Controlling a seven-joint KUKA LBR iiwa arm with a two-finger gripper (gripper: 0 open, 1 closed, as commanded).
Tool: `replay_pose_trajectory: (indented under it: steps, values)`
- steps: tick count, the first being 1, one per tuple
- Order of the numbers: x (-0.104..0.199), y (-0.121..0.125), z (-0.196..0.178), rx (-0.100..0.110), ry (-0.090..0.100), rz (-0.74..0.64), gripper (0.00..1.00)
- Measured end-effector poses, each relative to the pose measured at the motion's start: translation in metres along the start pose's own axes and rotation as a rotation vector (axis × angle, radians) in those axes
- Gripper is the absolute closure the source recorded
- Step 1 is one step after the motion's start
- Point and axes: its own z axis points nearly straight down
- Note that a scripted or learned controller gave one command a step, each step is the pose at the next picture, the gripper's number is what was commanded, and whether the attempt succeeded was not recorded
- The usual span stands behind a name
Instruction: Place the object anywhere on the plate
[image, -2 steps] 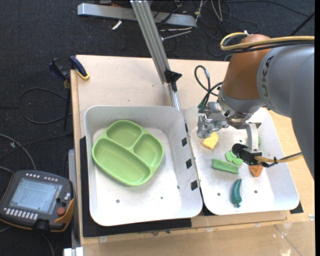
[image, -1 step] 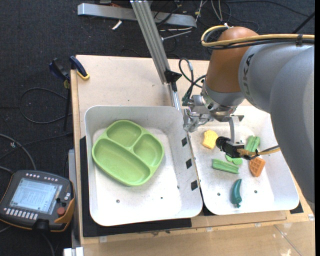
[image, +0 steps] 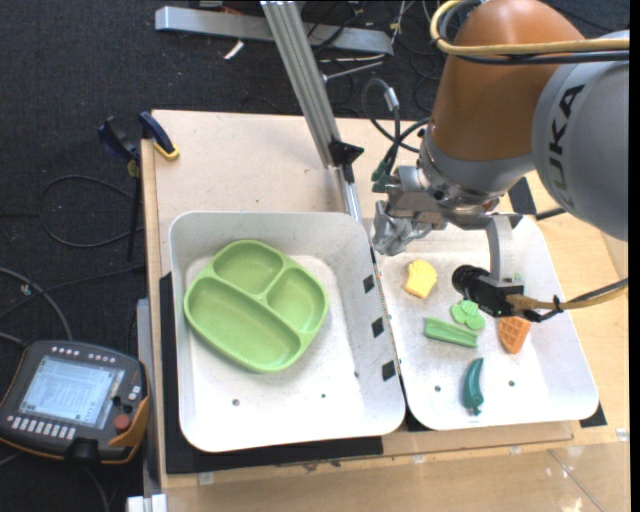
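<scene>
A teach pendant (image: 70, 395) with a lit screen lies on the dark floor at the far left, beside the table (image: 240, 160). On the table, the left bin (image: 200, 420) holds a green plate (image: 256, 304) with three compartments, sitting toward the bin's left and far side; nothing lies on the plate. A slanted metal rail (image: 312, 95) runs down toward the seam between the two bins. The right bin (image: 560, 390) carries the loose items: a yellow piece (image: 421, 279) toward its far left, a green stick-shaped piece (image: 449, 333) nearer, a small light green piece (image: 467, 316) just beside it, an orange piece (image: 514, 333) to the right, and a dark teal piece (image: 472, 386) nearest. The claw (image: 396, 235) hangs over the far left corner of the right bin, close to the yellow piece; whether it is wide or narrow I cannot tell, and nothing visible sits in it.
</scene>
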Motion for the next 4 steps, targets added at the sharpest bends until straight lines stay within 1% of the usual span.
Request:
replay_pose_trajectory:
  steps: [1,2,3,4]
  values:
    - [0.021,-0.051,-0.026,0.006,-0.001,0.0,1.0]
    - [0.038,0.007,0.042,0.011,-0.004,0.002,1.0]
    - [0.041,0.059,0.097,0.011,-0.005,0.003,1.0]
    - [0.04,0.058,0.093,0.008,-0.003,0.004,0.0]
